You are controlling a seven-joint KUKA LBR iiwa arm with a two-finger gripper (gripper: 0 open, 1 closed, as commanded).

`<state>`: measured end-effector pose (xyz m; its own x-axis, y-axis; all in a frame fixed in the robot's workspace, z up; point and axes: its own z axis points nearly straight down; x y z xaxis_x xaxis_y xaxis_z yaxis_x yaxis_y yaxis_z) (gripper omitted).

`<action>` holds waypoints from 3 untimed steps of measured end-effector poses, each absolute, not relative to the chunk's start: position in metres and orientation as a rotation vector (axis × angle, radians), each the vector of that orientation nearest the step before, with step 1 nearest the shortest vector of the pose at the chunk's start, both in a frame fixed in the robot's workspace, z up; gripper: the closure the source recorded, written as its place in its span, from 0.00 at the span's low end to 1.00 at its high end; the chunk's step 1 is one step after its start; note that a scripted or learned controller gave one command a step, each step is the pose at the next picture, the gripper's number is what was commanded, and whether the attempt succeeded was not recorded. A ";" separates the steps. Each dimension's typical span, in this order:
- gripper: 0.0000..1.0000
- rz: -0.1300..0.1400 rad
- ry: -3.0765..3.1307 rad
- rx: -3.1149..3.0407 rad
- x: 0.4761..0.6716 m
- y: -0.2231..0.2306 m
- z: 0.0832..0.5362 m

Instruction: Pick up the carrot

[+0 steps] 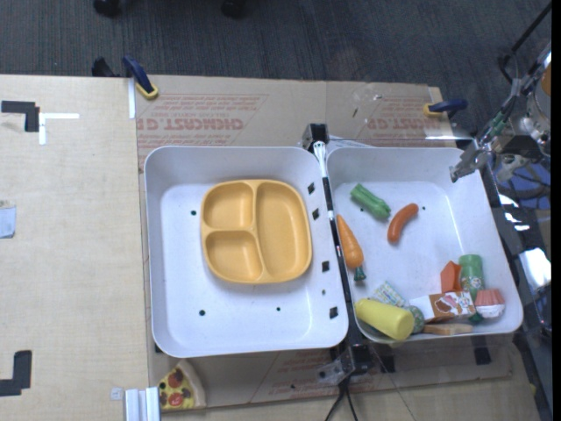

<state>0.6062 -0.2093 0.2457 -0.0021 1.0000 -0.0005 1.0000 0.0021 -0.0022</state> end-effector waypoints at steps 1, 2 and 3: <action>0.00 0.002 -1.924 -2.488 0.607 -0.148 0.326; 0.00 0.004 -1.545 -2.738 0.599 -0.119 0.403; 0.00 0.006 -1.181 -2.912 0.621 -0.107 0.432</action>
